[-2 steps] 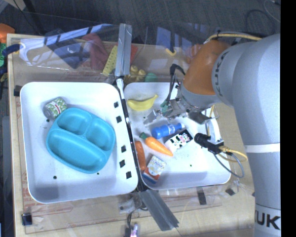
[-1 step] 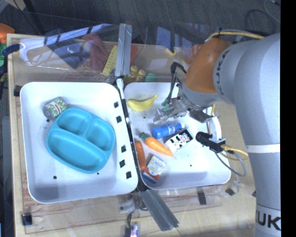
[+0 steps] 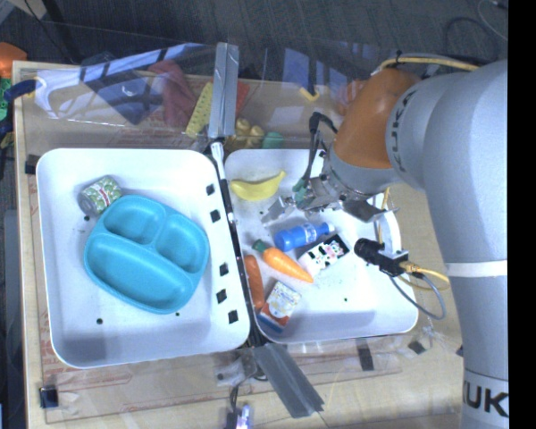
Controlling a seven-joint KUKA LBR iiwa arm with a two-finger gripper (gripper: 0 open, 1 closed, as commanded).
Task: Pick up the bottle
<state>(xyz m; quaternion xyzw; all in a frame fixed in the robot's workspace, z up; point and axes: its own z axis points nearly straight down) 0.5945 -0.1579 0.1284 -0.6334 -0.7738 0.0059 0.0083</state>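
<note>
While the gripper [image 3: 302, 197] is hovering with fingers I cannot tell apart, the blue bottle [image 3: 302, 237] is lying just below it in the right bin [image 3: 389, 315], long axis pointing from the carrot [image 3: 287, 264] toward the arm.

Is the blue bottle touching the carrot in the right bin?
Touching. In the camera view, the bottle lies directly against the upper edge of the carrot, with no white bin floor showing between them.

A thick grey arm [image 3: 460, 195] with an orange band [image 3: 368, 119], a yellow cable along its top, and white "KU" lettering low down.
</note>
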